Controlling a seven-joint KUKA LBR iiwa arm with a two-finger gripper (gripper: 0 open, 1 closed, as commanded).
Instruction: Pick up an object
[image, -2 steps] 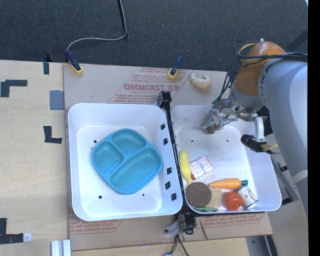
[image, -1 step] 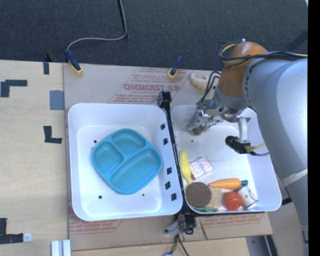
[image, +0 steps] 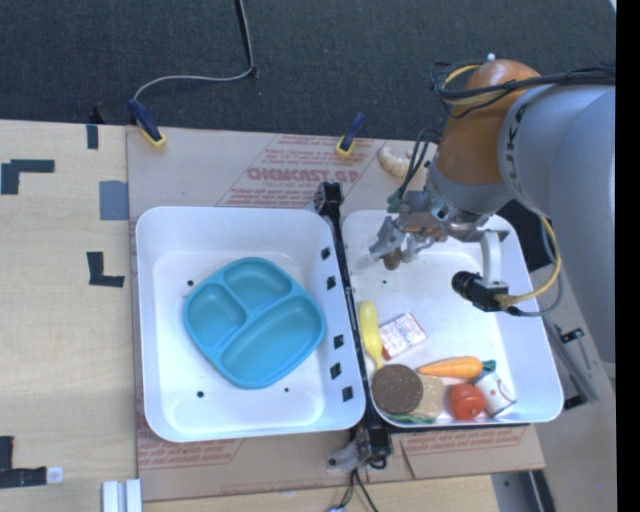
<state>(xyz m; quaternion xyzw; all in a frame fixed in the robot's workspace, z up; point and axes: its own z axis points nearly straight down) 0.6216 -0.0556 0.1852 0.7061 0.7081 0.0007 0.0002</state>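
The two-finger gripper (image: 390, 252) is poised over the right white bin's (image: 520, 300) far end; its state cannot be told. No object is held. Candidates, a yellow plastic banana (image: 369, 331) among them, lie nearer; descent is judged next

- Two white bins are sitting side by side on a brown cardboard sheet (image: 270, 180) with red lettering; the left bin (image: 160, 330) and right bin (image: 535, 350) are touching along a black divider.
- Two yellow-and-blue clamps, one (image: 146, 122) at the sheet's far left corner and one (image: 350, 140) near mid-edge, are gripping its far edge.
- A black cable (image: 215, 75) is trailing across the dark carpet (image: 330, 60) beyond the bench.
- Black tape marks (image: 100, 268) are showing on the pale wooden benchtop (image: 60, 350) at left.
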